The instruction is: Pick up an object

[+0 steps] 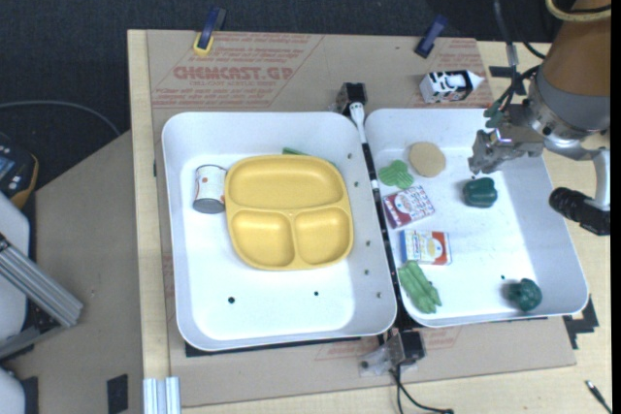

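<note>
A dark green toy (479, 193) lies in the right bin (543, 238) just below the gripper (483, 162), whose finger spacing cannot be told, with a tan round piece (426, 159) to its left and a yellow tray (288, 210) filling the left bin (194, 286).

Your bench (262, 63) is a tan board with red lettering along its far edge. Two white bins rest side by side on it: the left bin (194, 305) and the right bin (553, 247), touching along the middle. A small black-and-white carton (450, 85) lies on the board just beyond the right bin's far rim. Two clamps (208, 29) grip the far edge.
</note>
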### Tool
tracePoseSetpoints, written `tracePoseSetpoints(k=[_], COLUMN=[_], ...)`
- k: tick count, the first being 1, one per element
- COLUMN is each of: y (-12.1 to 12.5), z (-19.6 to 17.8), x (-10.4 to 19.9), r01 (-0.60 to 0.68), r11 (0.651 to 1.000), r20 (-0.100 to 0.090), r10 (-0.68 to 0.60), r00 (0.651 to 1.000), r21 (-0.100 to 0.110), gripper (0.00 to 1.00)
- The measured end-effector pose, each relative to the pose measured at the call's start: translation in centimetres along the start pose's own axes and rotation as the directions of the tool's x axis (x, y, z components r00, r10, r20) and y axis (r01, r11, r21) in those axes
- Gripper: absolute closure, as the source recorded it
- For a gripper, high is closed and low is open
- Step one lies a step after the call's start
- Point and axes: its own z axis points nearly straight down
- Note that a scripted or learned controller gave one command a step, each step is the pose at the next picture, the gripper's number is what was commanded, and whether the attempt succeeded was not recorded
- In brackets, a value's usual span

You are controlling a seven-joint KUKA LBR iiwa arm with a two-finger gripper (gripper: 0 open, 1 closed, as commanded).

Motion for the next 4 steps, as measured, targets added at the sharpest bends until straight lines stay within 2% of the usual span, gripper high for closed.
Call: tracePoseSetpoints(k=[1, 2, 3, 4], y=[2.1, 2.4, 1.4, 1.5], z=[0.9, 1.8, 0.5, 0.2], x=[5.0, 9.0, 9.7, 9.5], r01=[0.001, -0.001, -0.003, -0.004], r11=[1.0, 1.0, 1.0, 1.0], r20=[-0.001, -0.001, -0.002, -0.001], r10=[-0.001, 0.001, 0.003, 0.004], r00=[1.0, 1.0, 1.0, 1.0], r21=[0.0, 0.006, 0.005, 0.003], gripper=[1.0, 1.0, 1.0, 1.0])
